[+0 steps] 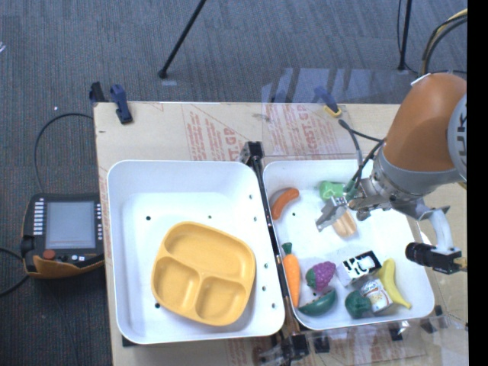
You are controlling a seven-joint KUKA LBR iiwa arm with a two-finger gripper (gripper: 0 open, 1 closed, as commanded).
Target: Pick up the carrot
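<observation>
A small screen box [65, 231] is seen lying on the floor, left of the desk [191, 128]. On the desk, two white bins are sitting side by side. A yellow tray [203, 273] with three parts is being held in the left bin [130, 181]. In the right bin [305, 170], the carrot [291, 275] is lying by the left wall, green top pointing up the picture, with nothing touching it from above. A little sausage [284, 200] is lying above it. Purple grapes [321, 274] and a green pepper [319, 304] are found just right of the carrot. Farther right, a black-and-white block [361, 264], a small can [374, 299] and a banana [396, 282] are bunched together. The jaws [341, 213] are being held over the upper middle of that bin, well apart from the carrot, beside a tan block [345, 224] and a green piece [331, 189]. Whether they are spread or pressed together cannot be told.
</observation>
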